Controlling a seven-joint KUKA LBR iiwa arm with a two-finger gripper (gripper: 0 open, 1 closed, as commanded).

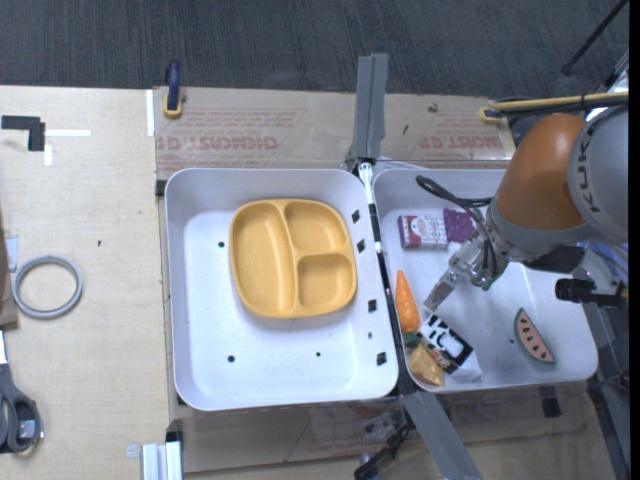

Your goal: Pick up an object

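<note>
My gripper [447, 283] hangs over the middle of the right bin [575, 368], open, with nothing between its fingers. Just left of it an orange carrot [406, 302] lies along the bin's left wall. A pink and purple box [434, 230] sits above the gripper, toward the bin's back. Below the gripper lies a black and white packet [446, 342], with a tan food piece [426, 368] at its lower left. A watermelon slice [534, 336] rests at the bin's right side, apart from the gripper.
The left bin [200, 368] holds a yellow divided plate [293, 257]. A raised divider [379, 268] separates the two bins. On the bench to the left lie a grey ring [44, 287] and scissors [18, 420]. The arm's orange band [540, 173] overhangs the right bin's back.
</note>
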